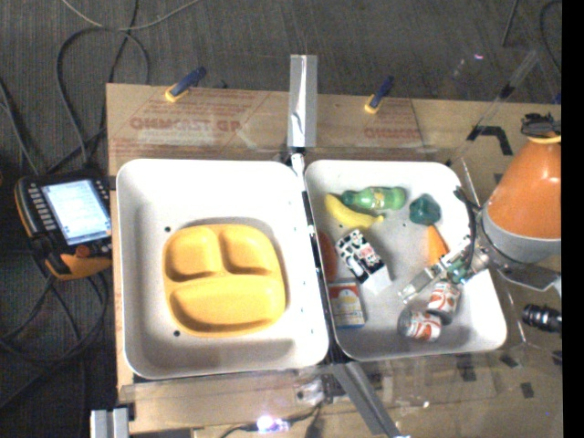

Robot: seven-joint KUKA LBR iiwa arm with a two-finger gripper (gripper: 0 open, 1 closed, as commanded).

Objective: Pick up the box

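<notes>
Nearest, a red-white can [422,326] lies just beside the gripper [436,278], whose fingers are seen apart w/ nothing between. The box [359,255], cow-patterned, is left of it, near the banana [349,213]. Risk: the can may be grabbed instead, or the box pushed vs. the bin wall [315,245].

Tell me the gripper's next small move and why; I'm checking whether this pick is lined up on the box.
Probably shift the gripper left across the right bin toward the black-and-white box. It now sits over the red-and-white can, apart from the box, with nothing seen between its fingers.
</notes>
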